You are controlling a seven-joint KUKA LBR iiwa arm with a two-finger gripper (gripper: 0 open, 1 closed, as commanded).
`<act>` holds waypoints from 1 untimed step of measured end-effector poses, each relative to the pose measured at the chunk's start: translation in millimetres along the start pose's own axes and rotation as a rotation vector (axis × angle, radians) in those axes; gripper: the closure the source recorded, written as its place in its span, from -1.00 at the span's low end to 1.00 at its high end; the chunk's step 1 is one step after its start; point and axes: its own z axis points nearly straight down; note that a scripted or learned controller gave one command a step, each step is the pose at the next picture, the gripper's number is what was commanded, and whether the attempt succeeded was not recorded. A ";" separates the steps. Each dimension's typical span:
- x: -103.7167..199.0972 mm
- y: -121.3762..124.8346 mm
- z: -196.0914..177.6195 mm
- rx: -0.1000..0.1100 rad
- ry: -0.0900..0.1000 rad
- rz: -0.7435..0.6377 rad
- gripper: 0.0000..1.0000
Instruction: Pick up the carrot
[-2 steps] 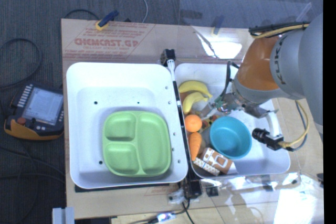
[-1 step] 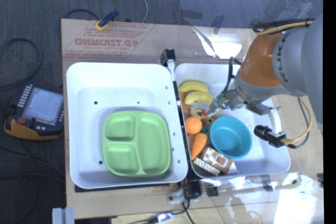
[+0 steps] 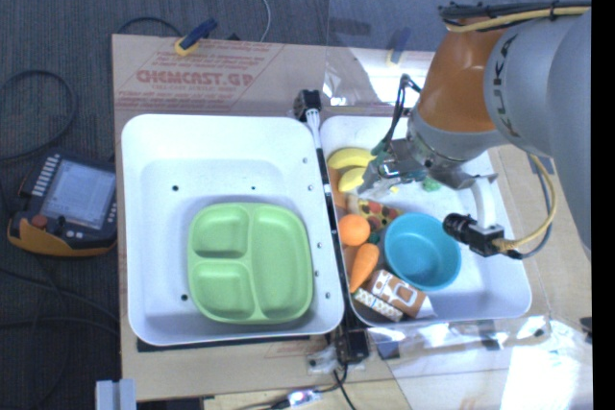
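Two bins, left [image 3: 154, 206] holding green plate [image 3: 252, 262], right [image 3: 500, 288] carrot [image 3: 362, 265], blue bowl [image 3: 421, 250], fingers' [image 3: 377, 176] state unclear

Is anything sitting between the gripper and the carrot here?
Yes. The orange and a small red item lie between the gripper and the carrot, with the blue bowl tight against the carrot's right side.

You see the arm [image 3: 524, 62] cut off by the right edge, covering the right bin's [image 3: 500, 298] upper portion. The gripper [image 3: 384, 170] is blurred; whether it is parted or closed, you cannot tell. The small items [image 3: 377, 209] under it are too jumbled to name. The carrot's [image 3: 362, 264] lower end is hidden by the brown packet [image 3: 389, 296].
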 end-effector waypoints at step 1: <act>-3.1 -3.0 4.4 0.010 -0.001 0.005 -1.00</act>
